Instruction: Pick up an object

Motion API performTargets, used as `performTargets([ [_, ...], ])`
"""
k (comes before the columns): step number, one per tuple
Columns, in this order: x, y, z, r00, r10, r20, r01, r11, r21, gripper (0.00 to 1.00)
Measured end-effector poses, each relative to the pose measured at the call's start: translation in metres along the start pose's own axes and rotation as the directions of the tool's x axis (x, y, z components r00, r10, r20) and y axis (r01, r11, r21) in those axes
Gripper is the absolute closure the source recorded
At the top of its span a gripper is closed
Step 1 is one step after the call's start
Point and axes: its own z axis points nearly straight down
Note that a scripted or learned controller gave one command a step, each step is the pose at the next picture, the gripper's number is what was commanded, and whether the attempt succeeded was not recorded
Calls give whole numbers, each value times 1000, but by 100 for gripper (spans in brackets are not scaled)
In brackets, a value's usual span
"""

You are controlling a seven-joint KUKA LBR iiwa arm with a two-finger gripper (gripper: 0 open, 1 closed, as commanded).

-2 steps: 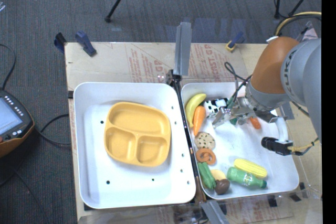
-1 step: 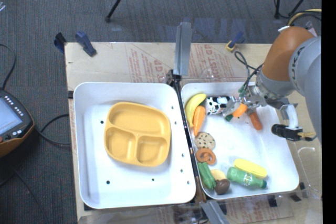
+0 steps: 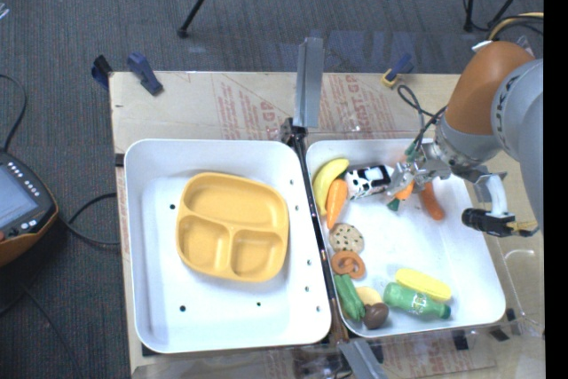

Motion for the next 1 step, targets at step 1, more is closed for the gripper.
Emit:
performTargets([
  [1, 14, 0, 6, 1000, 26, 9, -26, 1000, -5, 100],
])
